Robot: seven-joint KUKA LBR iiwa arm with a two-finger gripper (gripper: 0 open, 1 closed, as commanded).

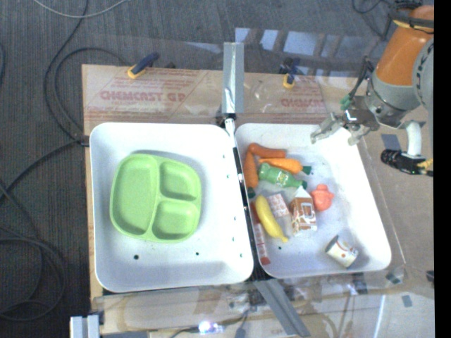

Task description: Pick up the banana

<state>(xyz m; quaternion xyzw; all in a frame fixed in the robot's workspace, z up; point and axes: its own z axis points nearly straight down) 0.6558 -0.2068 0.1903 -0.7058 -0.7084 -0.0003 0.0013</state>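
Paper cup (342,252) lowest in right bin (370,210), banana (269,217) lying diagonally, upper-left to lower-right, gripper (340,128) spread wide, empty

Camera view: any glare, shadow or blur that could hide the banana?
Camera view: the banana is sharp and evenly lit, its yellow clear against the white right bin; glare sits on the clear sheet behind the bins, away from it; the gripper looks slightly soft; the green tray throws only a faint shadow.

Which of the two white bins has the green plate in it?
The left bin. The green plate with three hollows sits in it. The right bin has the banana and other toy food instead.
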